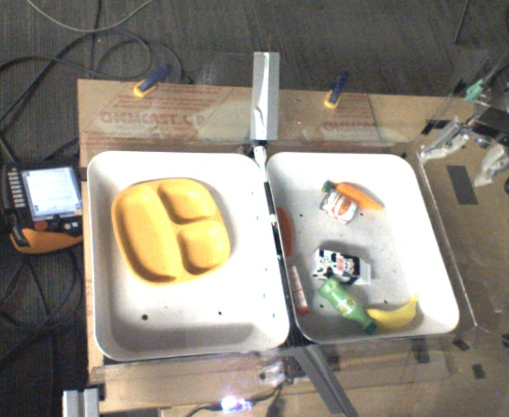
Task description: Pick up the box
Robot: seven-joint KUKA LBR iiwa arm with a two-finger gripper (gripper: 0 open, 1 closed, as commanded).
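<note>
box (342,267) lies in right bin (428,233) beside green bottle (345,303); tool (470,150) state unclear.

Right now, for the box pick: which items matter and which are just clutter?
Job:
- box, black and white, right bin
- gripper, at the bench's right edge

Lying about:
- carrot
- can
- green bottle
- banana
- yellow tray, left bin
</note>
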